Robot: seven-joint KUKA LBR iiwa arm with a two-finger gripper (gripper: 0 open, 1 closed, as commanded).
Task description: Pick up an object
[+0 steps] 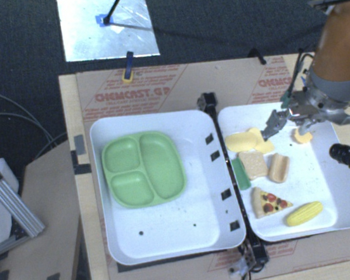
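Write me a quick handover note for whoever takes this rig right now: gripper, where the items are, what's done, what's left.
Gripper: over the upper part of the right bin, nothing visibly held.
Right bin holds the yellow cheese piece, bread slice, green stick, bun, pizza slice, corn cob and a small yellow piece.
Left bin: green divided plate.
Done: no pick yet.
Left: grasp and lift one object; the cheese piece is nearest.

The left bin (153, 123) holds a divided plate (144, 169). The right bin (341, 191) holds toy food: pizza (269, 202) beside corn (303, 213), bread (253, 163) beside perhaps a bun (279, 168).
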